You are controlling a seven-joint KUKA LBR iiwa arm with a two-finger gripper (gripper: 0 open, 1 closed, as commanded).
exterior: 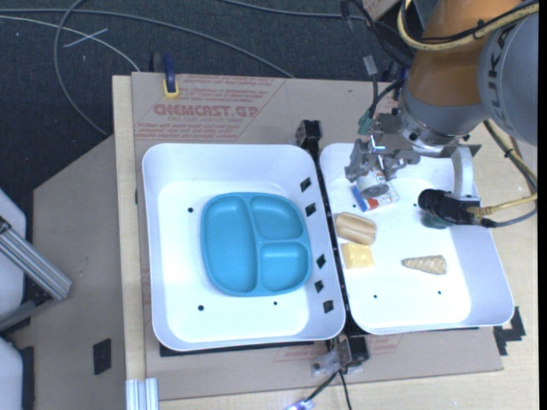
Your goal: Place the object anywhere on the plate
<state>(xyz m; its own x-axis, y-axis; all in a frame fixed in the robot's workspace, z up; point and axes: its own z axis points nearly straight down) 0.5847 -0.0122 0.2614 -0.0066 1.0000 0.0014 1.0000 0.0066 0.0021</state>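
The blue plate (255, 243) in the left bin (162, 229) holds nothing yet, so placing remains undone. The tool (373, 176) hovers low over a small red-white-blue object (376, 196) just beneath it; whether it is grasping cannot be told. A bread roll (355, 226) lies just below.

A single fixed camera looks down on the bench (214, 92) from above, tilted a little so the far edge sits toward the top of the picture and the near edge toward the bottom. It stands far enough back to take in both white bins whole, the left bin (162, 229) and the right bin (479, 280) side by side, plus dark floor beyond the bench's far and left edges. The arm (457, 49) enters from the upper right corner.
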